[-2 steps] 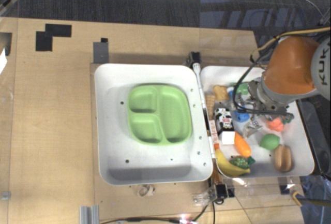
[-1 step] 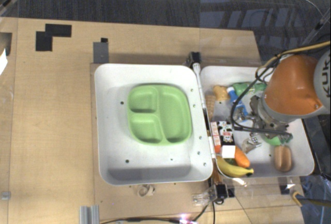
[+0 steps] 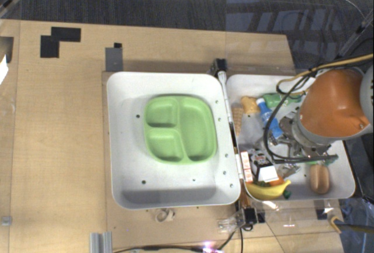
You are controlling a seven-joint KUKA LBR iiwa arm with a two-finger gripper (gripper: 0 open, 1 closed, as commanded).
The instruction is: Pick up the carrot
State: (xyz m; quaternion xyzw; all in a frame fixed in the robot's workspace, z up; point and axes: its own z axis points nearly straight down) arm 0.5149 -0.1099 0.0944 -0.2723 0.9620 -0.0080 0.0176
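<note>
— Spotting the carrot [image 3: 283, 180] anywhere?
— Peeking out as a small orange sliver in the near left part of the right bin [image 3: 350, 185], lying just beyond the banana [image 3: 267, 190], mostly hidden.
— And the arm [image 3: 333, 104]?
— Reaching in from the right, hanging over that same bin, with the hand [image 3: 274, 166] hovering right by the sliver.
— Gripping anything?
— Being too hidden under cables and wrist to tell whether open or closed.
— Anything else nearby?
— Resting to the right, a brown roll [image 3: 319, 179]; sitting in the left bin [image 3: 125, 129] on the tabletop [image 3: 52, 146], a green plate [image 3: 178, 129].
</note>
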